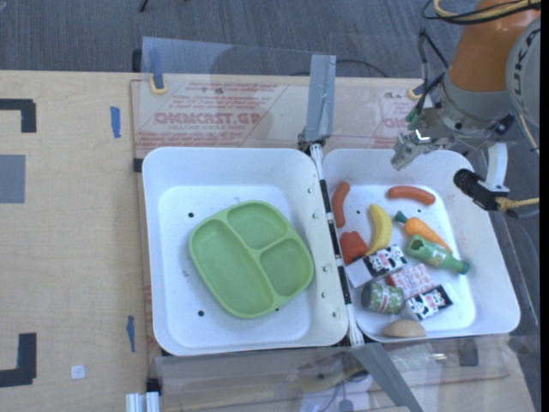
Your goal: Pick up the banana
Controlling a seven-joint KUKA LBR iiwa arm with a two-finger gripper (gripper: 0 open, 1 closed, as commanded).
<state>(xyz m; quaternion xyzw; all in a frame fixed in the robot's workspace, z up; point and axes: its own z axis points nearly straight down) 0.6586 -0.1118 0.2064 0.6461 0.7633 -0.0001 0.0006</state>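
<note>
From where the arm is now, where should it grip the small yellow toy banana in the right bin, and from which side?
Probably across the middle of the yellow toy banana, coming straight down. It lies flat, running near-far, with bare floor on its right side; a red pepper crowds its near left end. The gripper hovers beyond it.

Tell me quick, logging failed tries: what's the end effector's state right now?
End effector: above the right bin's far edge, nothing visibly held; open or shut cannot be told. Banana lies in the bin.

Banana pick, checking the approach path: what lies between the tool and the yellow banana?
In the camera view, bare white bin floor separates the tool from the yellow banana; nothing lies between.
</note>
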